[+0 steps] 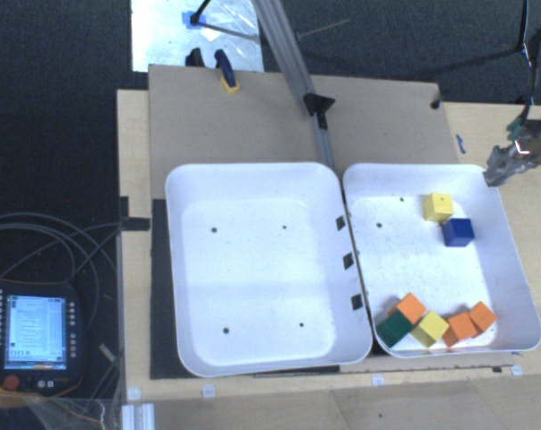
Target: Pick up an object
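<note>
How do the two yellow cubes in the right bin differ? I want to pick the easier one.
The upper yellow cube stands at the far end of the right bin, with just the blue cube close by. The lower yellow cube is packed among the green cube and orange cubes at the near end. Both look alike in size and colour.

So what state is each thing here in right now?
Gripper: at the right bin's far right corner, nothing seen in it.
Yellow cube: resting beside the blue cube.
Corner cluster of cubes: bunched together in the right bin.
Handheld screen: lit.
</note>
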Action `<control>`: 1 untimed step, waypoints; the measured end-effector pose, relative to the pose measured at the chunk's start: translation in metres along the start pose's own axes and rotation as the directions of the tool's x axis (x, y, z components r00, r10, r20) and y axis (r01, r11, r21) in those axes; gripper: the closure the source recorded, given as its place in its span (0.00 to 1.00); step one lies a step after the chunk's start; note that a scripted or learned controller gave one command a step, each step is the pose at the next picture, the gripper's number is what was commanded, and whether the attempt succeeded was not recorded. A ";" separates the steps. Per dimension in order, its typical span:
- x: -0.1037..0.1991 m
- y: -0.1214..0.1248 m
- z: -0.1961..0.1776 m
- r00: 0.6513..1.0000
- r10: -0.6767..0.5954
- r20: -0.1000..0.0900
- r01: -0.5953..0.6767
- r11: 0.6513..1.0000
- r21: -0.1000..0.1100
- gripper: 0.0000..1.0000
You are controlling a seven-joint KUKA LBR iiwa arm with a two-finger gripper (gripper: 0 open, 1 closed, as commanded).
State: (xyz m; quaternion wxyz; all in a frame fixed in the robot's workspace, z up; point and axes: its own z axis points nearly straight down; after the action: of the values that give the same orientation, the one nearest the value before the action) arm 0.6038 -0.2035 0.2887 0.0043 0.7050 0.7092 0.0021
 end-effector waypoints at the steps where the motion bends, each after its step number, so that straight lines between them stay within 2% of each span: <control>1: 0.048 -0.006 -0.004 1.000 -0.003 -0.004 0.004 1.000 0.006 1.00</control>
State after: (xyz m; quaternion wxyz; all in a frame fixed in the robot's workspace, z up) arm 0.5973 -0.1556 0.2930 0.0009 0.7038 0.7104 0.0013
